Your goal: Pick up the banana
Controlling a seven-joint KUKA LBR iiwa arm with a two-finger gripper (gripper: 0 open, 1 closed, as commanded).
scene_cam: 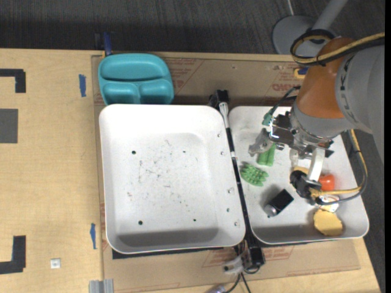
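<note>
The arm [342, 84] reaches in from the right and hangs over the right bin [360, 224], and the gripper [292, 145] sits low among the clutter in the middle of that bin. The banana [328, 223], as I read it, is the yellow piece in the near right corner of the same bin. It lies flat on the bin floor, close to the rim.

So the pick is not done. The banana is on the bin floor, apart from the gripper, with nothing of the tool touching it. The gripper is closer to the green toy [266, 156] and a second green piece [253, 174] just below that, and a black block [280, 201] and a small red piece [327, 180] lie between that spot and the banana.

The wrist body and cables cover the tool's business end from this angle, so I cannot tell whether the jaws are apart or together. Nothing yellow shows inside them.

The left bin [122, 224] plays no part in this, nor does the teal tray [135, 78] behind it on the counter [49, 163].

By my judgement nearly everything is left to do: shift toward the near right corner, come down over the banana, close on it, and lift it off the floor. With the banana so close to the rim, there looks to be little room there.
</note>
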